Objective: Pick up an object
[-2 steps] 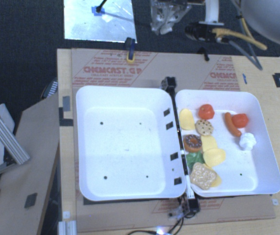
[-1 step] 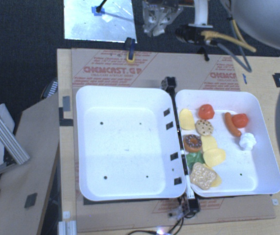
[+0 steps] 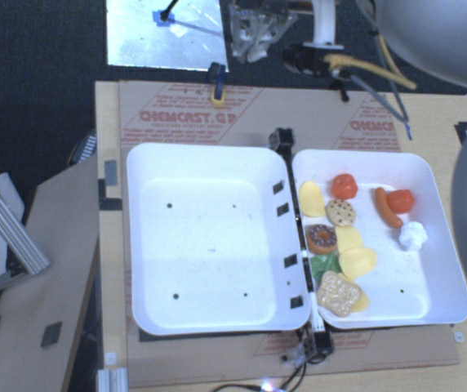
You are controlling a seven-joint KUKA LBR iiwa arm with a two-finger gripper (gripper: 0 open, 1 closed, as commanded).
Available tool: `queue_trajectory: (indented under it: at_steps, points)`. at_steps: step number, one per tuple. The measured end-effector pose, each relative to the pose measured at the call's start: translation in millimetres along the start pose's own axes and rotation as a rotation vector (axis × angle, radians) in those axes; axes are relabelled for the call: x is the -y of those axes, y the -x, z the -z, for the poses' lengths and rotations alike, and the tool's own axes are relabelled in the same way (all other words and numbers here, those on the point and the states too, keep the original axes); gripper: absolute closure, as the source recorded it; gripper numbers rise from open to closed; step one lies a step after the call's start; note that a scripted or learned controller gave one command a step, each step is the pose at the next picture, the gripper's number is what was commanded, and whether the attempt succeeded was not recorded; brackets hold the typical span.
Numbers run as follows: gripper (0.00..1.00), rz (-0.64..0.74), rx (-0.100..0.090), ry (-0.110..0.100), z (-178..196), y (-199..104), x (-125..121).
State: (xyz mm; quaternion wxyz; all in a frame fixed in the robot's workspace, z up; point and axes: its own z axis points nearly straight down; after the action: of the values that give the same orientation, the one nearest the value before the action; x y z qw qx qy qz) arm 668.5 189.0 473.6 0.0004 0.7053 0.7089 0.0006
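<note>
- While the gripper [image 3: 254, 46] hangs above the bench's far edge, beyond both bins, we have every candidate object in the right bin [image 3: 442, 219].
- We can't tell whether it's spread or closed; nothing shows between its tips.
- Nearest pick, we judge: the red tomato [image 3: 344, 185], nearer the camera and to the right of the gripper.
- Sausage [image 3: 386, 208] runs slantwise, far-left to near-right.
- Left bin [image 3: 148, 219] is just beside.
</note>
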Motion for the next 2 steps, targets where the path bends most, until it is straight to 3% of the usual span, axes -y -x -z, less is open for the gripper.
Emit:
queue_trajectory:
  at_steps: [2]
  points:
    - [1.0,-0.001,0.0,0.0,-6.7,-24.1,-0.2]
